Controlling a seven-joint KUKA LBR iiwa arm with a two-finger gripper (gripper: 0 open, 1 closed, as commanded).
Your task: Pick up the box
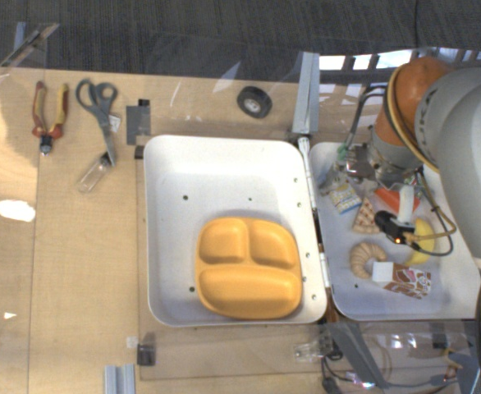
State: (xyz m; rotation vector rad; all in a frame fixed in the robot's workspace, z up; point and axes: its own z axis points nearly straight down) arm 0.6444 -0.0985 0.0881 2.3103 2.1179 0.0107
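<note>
Down in the right bin (462, 298), the small patterned box (410, 280) lies near the front edge, just beside a ring-shaped pastry (365, 258). Whether the fingers are open or closed, I cannot tell: the arm (437, 113) hides them. A yellow divided tray (249, 267) sits in the left bin (175, 220).

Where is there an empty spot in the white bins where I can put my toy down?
The left bin has bare floor all along its back half, behind the yellow divided tray, and a strip down its left side. The right bin is crowded: small packets, a coiled toy and a patterned box lie close together under the arm.
</note>
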